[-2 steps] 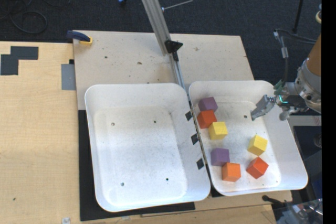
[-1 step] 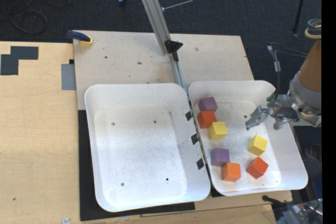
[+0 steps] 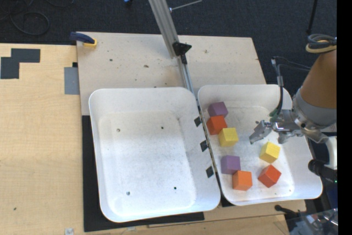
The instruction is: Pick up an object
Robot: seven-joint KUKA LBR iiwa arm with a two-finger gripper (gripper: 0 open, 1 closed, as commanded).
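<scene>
Several coloured cubes lie in the right bin [image 3: 247, 89]. A purple cube [image 3: 218, 109], an orange cube [image 3: 215, 124] and a yellow cube [image 3: 228, 136] cluster by its left wall. Lower down sit another purple cube [image 3: 230, 164], an orange cube [image 3: 242, 180] and a red cube [image 3: 269, 175]. A second yellow cube [image 3: 269, 152] lies right of centre. My gripper [image 3: 266, 131] hangs over the bin just above this yellow cube, open, with nothing between its fingers.
The left bin [image 3: 99, 118] adjoins the right one, with black clips along the shared wall. A slanted aluminium bar [image 3: 163, 16] rises behind the bins. A blue clamp [image 3: 83, 39] sits at the board's far left corner. The arm's body [image 3: 322, 85] looms over the right bin's right edge.
</scene>
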